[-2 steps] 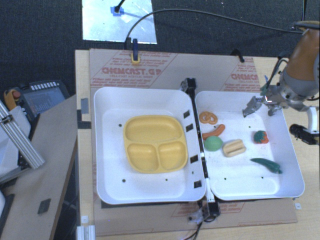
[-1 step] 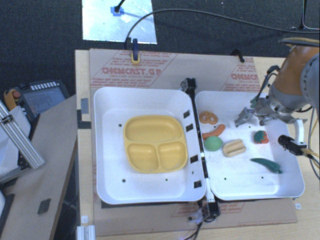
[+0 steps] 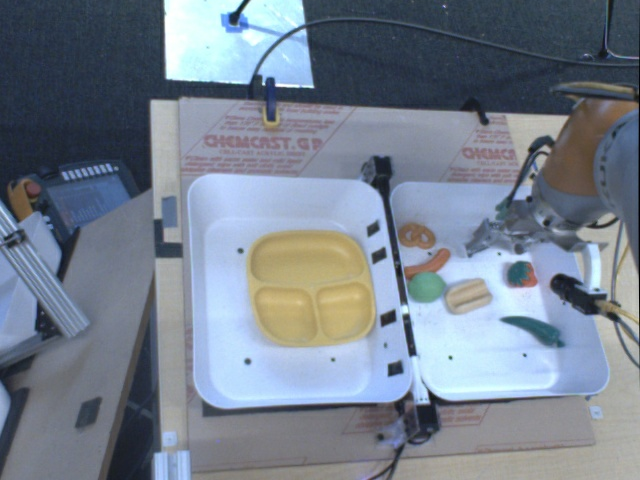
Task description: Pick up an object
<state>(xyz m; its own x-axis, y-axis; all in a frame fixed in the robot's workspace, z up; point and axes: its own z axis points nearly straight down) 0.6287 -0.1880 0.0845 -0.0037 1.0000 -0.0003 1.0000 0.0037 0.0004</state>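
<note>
Dark carpet surrounds the worktop (image 3: 170, 268). Gripper (image 3: 487, 238) hovers over the right bin (image 3: 590, 368), near the pretzel (image 3: 416, 235); whether it is open cannot be told. Nothing looks picked up yet.

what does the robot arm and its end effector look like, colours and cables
The arm is grey and rounded, with a broad orange band above the wrist. Thin dark cables loop beside it near the wrist. The end effector is a bare grey metal piece with angular, pointed parts, darker where it joins the arm.
</note>
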